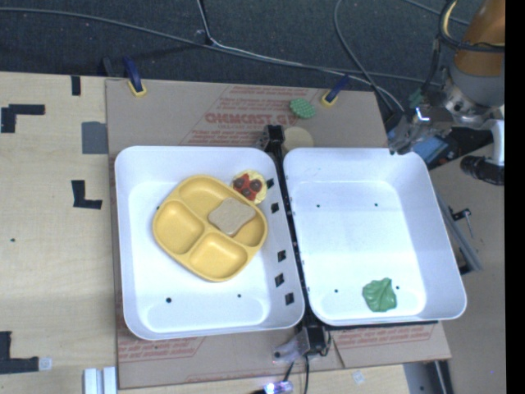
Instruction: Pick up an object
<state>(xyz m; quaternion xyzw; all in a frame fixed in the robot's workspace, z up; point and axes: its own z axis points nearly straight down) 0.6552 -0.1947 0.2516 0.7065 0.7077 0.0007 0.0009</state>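
A green leafy toy [380,294] lies near the front right corner of the right bin [426,220]. In the left bin [139,286] rests a yellow divided plate [197,236] with a tan slice of bread [230,215] in its upper right section. Against the plate's far edge sits a small red-and-yellow food piece [248,185]. My gripper [402,140] hangs at the right bin's far right corner, just outside the rim and far from all objects. The arm's orange band [486,23] is at the top right.
A small green object [302,107] lies on the cardboard behind the bins. Blue-and-yellow clamps [133,80] hold the board at the back. Cables [246,52] cross the dark floor beyond. A black hinge strip [283,220] runs between the bins.
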